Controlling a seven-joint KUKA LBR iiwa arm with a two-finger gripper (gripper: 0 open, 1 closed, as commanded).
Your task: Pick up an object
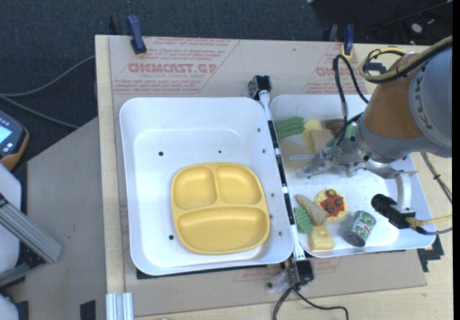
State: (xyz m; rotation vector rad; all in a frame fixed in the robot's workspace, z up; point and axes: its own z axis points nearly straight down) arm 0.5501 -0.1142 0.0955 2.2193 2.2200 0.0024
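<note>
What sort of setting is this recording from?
Most likely a robotics lab test bench: two white bins clamped to a board, a grey-and-orange arm reaching in, and toy food beside a yellow divided plate, with loose cables about.

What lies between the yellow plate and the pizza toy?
In the camera view, the bins' adjoining rims and a green toy lie between yellow plate and pizza toy.

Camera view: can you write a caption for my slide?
Robot arm reaching into the right bin of toy food, yellow tray in the left bin.
</note>
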